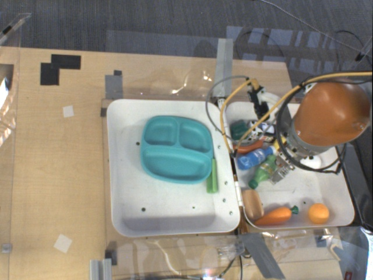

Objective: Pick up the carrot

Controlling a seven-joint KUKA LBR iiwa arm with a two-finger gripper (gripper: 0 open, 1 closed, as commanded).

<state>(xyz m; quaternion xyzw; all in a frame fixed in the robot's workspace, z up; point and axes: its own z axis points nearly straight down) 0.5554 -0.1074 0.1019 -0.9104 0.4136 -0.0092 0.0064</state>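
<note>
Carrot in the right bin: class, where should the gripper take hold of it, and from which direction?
Probably the carrot at mid-body, from above, fingers closing across its width. It lies flat and roughly lengthwise along the right bin's near wall, tapering toward its green top, so the thicker middle offers the surest hold.

arm in from right edge of frame, orange band (329,114) bulging at mid-right, wrist pointing down-left. gripper (278,171) sits just left-below the band, centre-right of frame. finger state unreadable from this angle, wrist and cables (256,107) crowd it.
</note>
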